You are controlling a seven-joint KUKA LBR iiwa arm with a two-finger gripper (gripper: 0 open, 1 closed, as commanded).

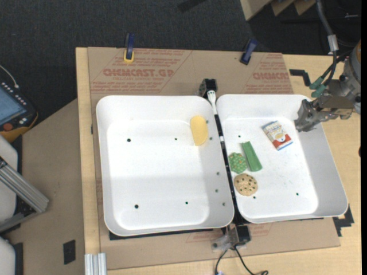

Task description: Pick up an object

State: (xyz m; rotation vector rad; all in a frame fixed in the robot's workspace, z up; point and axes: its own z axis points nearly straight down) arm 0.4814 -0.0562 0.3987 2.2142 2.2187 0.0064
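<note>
— Start at the near edge; what's closest to us?

— The table [172, 251], topped with a brown board, and the two white bins sitting on it side by side. In the right bin [321, 202], nearest us, lies a round cookie [246, 184] with dark specks, close to the wall it shares with the left bin [114, 211].

— And just beyond that?

— A round green piece [237, 162] almost touching the cookie's far side, and a long green block [251, 156] lying at a slant right beside it. Further back, a small box [277, 135], white with red and blue on it, lies flat by itself.

— Anything in the other bin?

— One yellow oblong thing [199, 130], up near the far right corner (it looks soft, though I can't say what it is).

— Where's the arm?

— Coming in from the right, over the far right corner of the right bin. The jaws [305, 118] hang just beside the small box, not touching it. From here they're a dark blur; I can't tell how far apart they stand, and I see nothing between them.

— At the very back?

— Two clamps, blue [249, 51] and yellow-and-blue [129, 49], on the board's far edge.
</note>
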